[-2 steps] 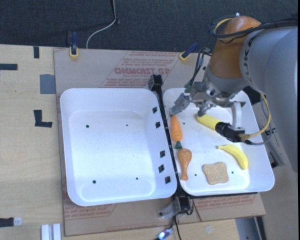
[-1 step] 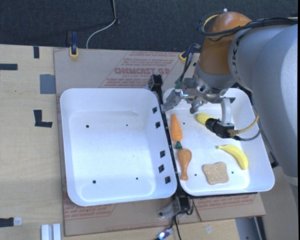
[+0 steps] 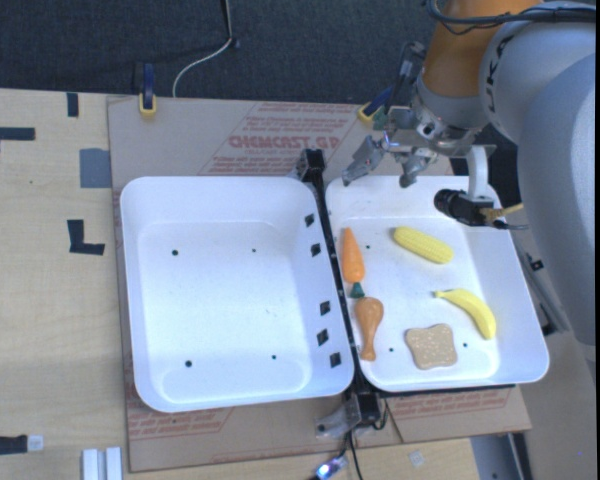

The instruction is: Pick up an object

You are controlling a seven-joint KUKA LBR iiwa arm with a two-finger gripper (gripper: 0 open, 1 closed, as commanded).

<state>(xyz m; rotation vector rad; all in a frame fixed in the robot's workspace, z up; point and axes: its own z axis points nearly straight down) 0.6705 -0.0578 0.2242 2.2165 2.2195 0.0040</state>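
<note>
In the right bin [image 3: 510, 368] lie a carrot [image 3: 352, 256], a corn cob [image 3: 423, 245], a banana [image 3: 472, 311], a chicken drumstick [image 3: 367, 325] and a slice of toast [image 3: 431, 346]. My gripper [image 3: 383, 166] hangs above the bin's far edge, its two fingers spread apart and open, with nothing between them. It is up and back from the carrot and the corn, touching neither.
The left bin [image 3: 140, 218] sits beside the right one, joined along a black clipped seam [image 3: 325, 268]. Both rest on a cardboard sheet [image 3: 270, 138]. A yellow clamp [image 3: 146, 103] and a white cable [image 3: 205, 53] lie at the back left. The arm's grey bulk [image 3: 550, 88] fills the right.
</note>
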